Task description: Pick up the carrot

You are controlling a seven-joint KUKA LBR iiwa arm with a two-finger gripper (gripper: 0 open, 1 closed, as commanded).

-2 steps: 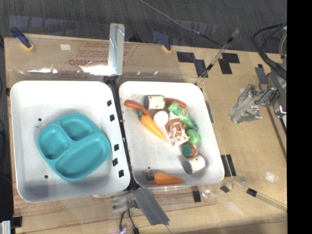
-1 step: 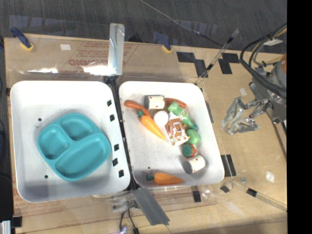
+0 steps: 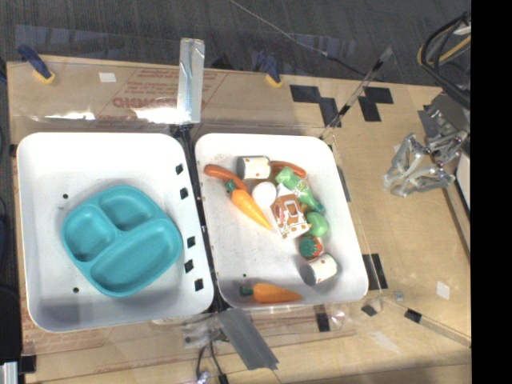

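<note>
Gripper [image 3: 416, 169] parked right of bins, jaw state unclear; two carrots [image 3: 251, 207] [image 3: 272, 294] invite a wrong, cluttered grab.

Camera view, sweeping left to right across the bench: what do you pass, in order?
Teal plate in the left bin → carrot in the right bin → white cup → claw, out over the bench to the right of both bins.

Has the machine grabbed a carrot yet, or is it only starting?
Only starting. Nothing looks done: one carrot lies mid-bin and another by the near wall of the right bin. The gripper sits off to the right, over the bench. Reaching, gripping and lifting remain.
</note>
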